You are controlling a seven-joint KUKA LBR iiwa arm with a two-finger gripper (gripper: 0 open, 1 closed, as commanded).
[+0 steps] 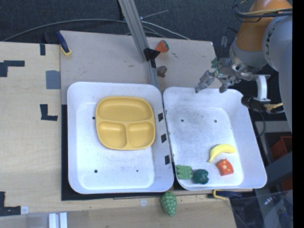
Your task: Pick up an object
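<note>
On the left, a white bin point(76, 141) with a yellow three-part plate point(126, 122) inside. Below, on the desk point(28, 127), a green bunch of toy grapes point(168, 203). In the right bin point(199, 118), near the front edge: two green toy veggies point(192, 174), a yellow banana point(222, 150), a red strawberry point(225, 167) just beside it. Above the far edge, jaws point(209, 85) spread open, nothing between them, well apart from the toys.
</note>
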